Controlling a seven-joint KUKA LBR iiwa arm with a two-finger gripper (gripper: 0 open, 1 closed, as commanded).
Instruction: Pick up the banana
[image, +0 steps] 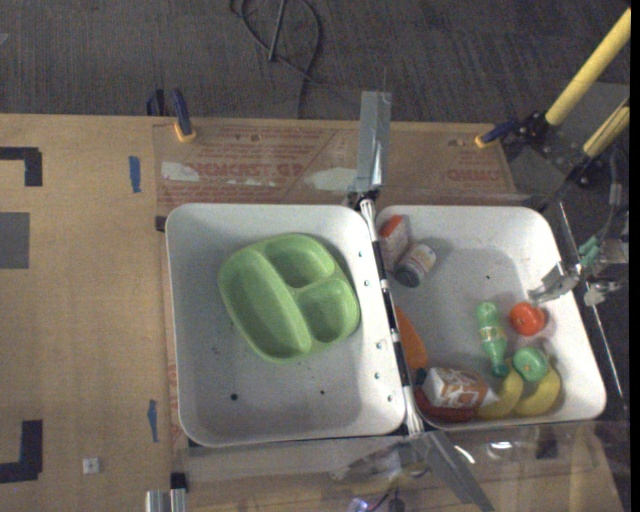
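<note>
Banana (525, 395) lies in the near right corner of the right bin (470, 222), curved along the near wall, touching a green round fruit (531, 361) and a small carton (455, 385). Same bin: green bottle (489, 338), orange-red fruit (527, 318), carrot (410, 340) along the left wall, can (415, 264) and small packet (394, 238) at the far left. Left bin (200, 250) holds a green divided plate (288, 295). Gripper (572, 278) sits at the right bin's right rim, well apart from the banana; its opening cannot be judged and nothing is seen in it
</note>
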